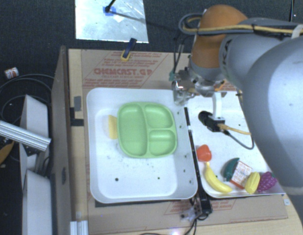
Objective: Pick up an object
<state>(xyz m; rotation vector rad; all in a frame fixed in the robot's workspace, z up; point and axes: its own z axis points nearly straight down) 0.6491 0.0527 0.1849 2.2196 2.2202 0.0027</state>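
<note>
Left bin (pixel 100 180): a yellow piece (pixel 112 127) lies touching the left edge of the green divided plate (pixel 145 130), which sits flat mid-bin.

The gripper (pixel 182 94) hangs over the far end of the wall shared by the bins. Whether it is open or closed cannot be determined from here.

Right bin (pixel 225 148): an orange toy (pixel 204 153), banana (pixel 215 177), green toy (pixel 231 168), small box (pixel 241 174), yellow fruit (pixel 253 181) and purple grapes (pixel 267 180) cluster at the near end.

The plate's far right corner is the nearest candidate, just near-left of the gripper. The banana's long axis runs far-left to near-right. The shared wall crowds any descent at the plate's edge.
</note>
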